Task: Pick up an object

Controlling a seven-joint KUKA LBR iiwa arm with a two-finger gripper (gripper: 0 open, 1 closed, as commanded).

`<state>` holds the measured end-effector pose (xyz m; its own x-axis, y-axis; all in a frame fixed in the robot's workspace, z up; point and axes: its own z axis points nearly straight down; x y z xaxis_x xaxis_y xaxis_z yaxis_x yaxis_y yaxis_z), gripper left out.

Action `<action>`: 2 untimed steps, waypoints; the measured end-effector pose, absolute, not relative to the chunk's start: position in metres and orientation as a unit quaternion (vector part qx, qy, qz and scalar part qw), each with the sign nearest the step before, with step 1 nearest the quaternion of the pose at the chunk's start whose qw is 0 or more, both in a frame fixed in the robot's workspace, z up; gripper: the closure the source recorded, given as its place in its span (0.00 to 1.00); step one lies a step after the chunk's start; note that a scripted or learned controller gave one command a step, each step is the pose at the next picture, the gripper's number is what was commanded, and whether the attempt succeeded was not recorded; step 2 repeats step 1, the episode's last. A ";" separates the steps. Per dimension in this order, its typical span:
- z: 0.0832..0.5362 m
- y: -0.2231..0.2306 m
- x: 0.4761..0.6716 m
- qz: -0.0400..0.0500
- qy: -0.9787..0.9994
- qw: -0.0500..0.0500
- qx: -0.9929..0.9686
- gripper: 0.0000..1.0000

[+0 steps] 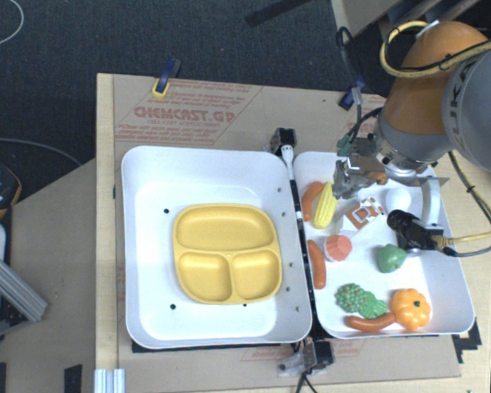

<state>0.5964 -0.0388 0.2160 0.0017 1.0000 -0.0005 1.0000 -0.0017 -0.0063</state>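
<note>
Sausage (368,324) at near edge of right bin (454,281), beside pumpkin (411,309). Corn (324,206) toward far-left corner, gripper (345,189) just above; grip state cannot tell. Nothing lifted yet; pick not done.

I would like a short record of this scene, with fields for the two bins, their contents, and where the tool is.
left bin: holds a yellow tray with three compartments
right bin: holds toy food
food: corn, carrot, sausage, pink slice, green pepper, broccoli, pumpkin, red chili
tool: over the right bin's far part, just above the corn
tool holding: nothing seen between fingers
arm: enters from the right
</note>
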 end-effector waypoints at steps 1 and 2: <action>0.222 -0.020 0.594 0.001 -0.708 0.001 -0.706 1.00; 0.222 -0.020 0.594 0.001 -0.708 0.001 -0.706 1.00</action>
